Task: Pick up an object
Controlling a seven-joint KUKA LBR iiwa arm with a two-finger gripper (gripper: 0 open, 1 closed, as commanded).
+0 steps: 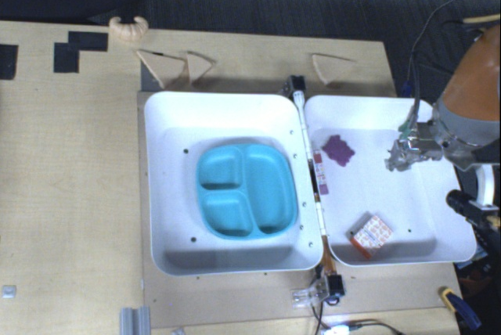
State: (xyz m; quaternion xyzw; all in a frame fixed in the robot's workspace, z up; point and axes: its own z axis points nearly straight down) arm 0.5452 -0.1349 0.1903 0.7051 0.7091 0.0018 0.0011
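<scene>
Just left of fingers [398, 161], purple piece [338, 149]

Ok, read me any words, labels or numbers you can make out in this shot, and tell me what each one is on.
No text can be read here.
Small box: red and white printed pattern, too blurred to read.
Strip along the right bin's left edge: red and purple markings, too small to read.
Purple object and blue tray: no print visible.

End effector [401, 156] over right bin [438, 247] — purple piece [338, 149], patterned box [370, 234] inside; blue tray [246, 189] in left bin [168, 169].
</scene>
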